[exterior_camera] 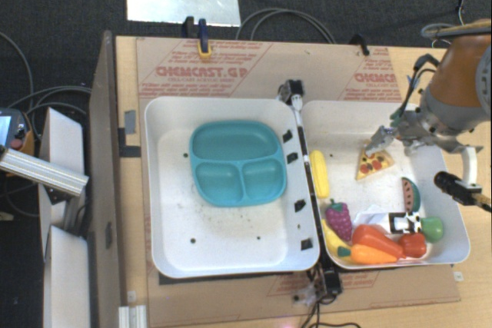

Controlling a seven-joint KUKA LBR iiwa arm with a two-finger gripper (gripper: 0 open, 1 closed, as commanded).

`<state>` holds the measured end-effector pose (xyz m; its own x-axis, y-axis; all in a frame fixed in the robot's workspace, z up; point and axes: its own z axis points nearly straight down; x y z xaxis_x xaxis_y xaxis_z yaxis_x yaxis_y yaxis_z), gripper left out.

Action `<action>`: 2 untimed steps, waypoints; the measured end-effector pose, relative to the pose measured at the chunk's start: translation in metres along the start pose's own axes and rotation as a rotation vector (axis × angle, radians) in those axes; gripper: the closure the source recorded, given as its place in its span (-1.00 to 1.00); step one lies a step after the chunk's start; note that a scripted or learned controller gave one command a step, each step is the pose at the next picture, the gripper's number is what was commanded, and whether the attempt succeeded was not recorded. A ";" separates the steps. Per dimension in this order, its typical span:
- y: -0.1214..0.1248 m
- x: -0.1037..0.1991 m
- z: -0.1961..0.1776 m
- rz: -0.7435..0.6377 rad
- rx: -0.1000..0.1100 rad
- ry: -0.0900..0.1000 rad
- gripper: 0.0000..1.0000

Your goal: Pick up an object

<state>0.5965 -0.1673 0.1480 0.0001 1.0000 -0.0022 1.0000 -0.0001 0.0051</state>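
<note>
Two white bins sit side by side on the counter point(123, 188), and the right bin point(460, 240) is where it's happening. The arm point(461, 81) hangs over that bin's far right part, orange band showing, and the gripper point(382, 139) sits low, just above the pizza slice point(373, 164). Whether it is spread or pressed together, I cannot tell; nothing shows pinched in it.

The pizza slice lies near the bin's middle, by itself. To its left, along the divider, rests the corn cob point(318, 173). Towards the near edge of the bin there's a crowd: purple grapes point(339, 220), a banana point(334, 239) under them, an orange carrot point(374, 245), a red tomato point(413, 244), a green fruit point(431, 227) and a watermelon wedge point(410, 194) towards the right wall.

In the left bin point(165, 165) lies a teal divided plate point(237, 164), around the middle.
</note>
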 end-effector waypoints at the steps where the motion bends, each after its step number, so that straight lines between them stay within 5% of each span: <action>1: -0.006 0.018 0.041 -0.005 0.006 0.003 -1.00; 2: -0.032 -0.007 0.040 0.001 0.005 0.001 -1.00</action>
<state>0.5647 -0.1741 0.1083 0.0011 1.0000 -0.0011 1.0000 -0.0011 -0.0001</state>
